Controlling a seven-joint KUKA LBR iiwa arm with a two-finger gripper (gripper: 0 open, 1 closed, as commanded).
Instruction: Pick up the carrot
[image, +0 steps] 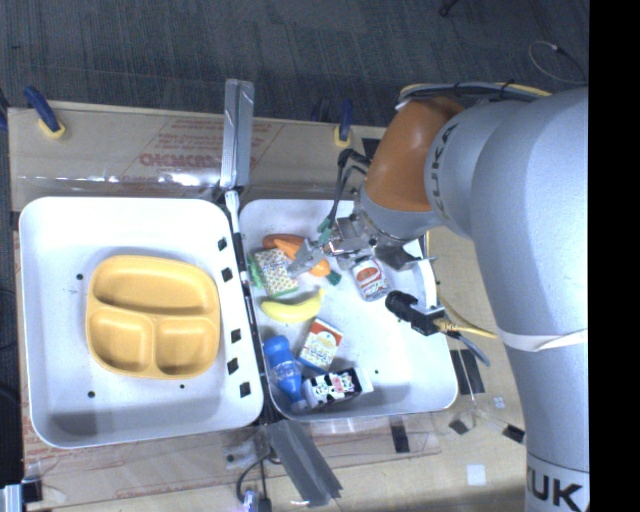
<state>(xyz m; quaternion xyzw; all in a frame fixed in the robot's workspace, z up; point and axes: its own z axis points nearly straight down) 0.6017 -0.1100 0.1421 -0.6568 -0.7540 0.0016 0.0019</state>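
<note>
1. Camera view: the gripper (318, 250) reaches in from the right and hangs over the far left part of the right bin (440, 385), its tip low among the items there. Whether it is released or clenched cannot be told from this angle, because the metal parts blur into the clutter under them.
2. The carrot (284, 243) lies just beside the tip, on its left, near the bin's far wall. A second orange patch shows right at the tip, and I cannot tell whether it belongs to the carrot or is a separate item.
3. The arm (480, 190) bends sharply at the orange band, probably so the wrist can come down steeply into a crowded corner.
4. Close around the target lie a green packet (274, 272) and a banana (292, 308), both near enough to be nudged by a descent.
5. A small jar (369, 279) lies just right of the tip, under the wrist.
6. Nearer the camera sit a small carton (320, 346), a blue bottle (281, 362) and a cow-print box (333, 386), well apart from the target.
7. The left bin (40, 400) holds a yellow divided tray (153, 313), apart from the action.
</note>
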